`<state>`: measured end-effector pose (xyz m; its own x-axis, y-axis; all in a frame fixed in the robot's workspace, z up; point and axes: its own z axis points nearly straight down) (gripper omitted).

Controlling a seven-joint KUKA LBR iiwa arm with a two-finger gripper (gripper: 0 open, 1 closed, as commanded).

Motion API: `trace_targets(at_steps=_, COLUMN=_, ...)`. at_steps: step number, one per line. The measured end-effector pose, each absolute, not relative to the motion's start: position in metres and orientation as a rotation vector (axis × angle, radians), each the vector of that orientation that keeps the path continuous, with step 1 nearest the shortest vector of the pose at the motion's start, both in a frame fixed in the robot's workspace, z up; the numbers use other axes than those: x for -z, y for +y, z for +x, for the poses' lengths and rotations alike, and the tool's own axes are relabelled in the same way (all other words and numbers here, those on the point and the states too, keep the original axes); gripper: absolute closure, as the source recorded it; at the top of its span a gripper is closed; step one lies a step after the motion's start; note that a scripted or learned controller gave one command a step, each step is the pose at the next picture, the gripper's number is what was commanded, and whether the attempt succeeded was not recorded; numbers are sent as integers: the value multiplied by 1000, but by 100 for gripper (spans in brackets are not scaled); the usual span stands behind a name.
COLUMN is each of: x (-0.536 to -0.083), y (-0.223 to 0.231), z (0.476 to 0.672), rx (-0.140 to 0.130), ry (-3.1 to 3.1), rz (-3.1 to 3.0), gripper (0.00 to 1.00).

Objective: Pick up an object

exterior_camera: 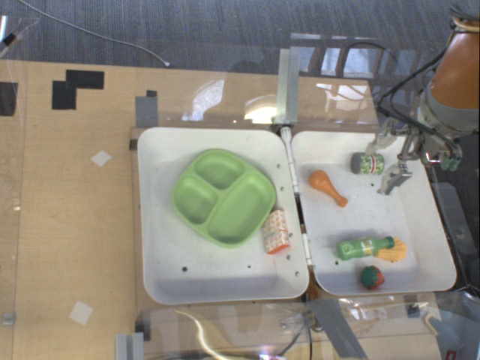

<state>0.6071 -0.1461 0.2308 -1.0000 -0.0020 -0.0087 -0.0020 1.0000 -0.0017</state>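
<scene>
My gripper (388, 165) hangs over the back of the right bin (420, 231), fingers spread apart with nothing between them. A small green and white can (367, 163) lies just left of the left finger. An orange toy drumstick (328, 187) lies further left in the same bin. Toward the front lie a green bottle (363, 247), a yellow piece (394, 252) touching its right end, and a red and green ball (371, 277).
The left bin (165, 268) holds a green three-compartment plate (223, 196) and a small red and white packet (275, 232) by the plate's lower right rim. A metal post (288, 85) stands behind the divide between the bins. Cables hang near the arm (454, 81).
</scene>
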Motion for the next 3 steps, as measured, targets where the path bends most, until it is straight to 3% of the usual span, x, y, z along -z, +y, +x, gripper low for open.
trace_targets(at_steps=1, x=-94, y=-94, z=635, rx=0, ry=3129, rz=5, gripper=0)
trace_targets(at_steps=2, x=-107, y=-93, z=637, rx=3, ry=3120, rz=-3, gripper=100)
trace_targets(at_steps=3, x=-190, y=-20, z=661, rx=-6, ry=3088, rz=492, gripper=100)
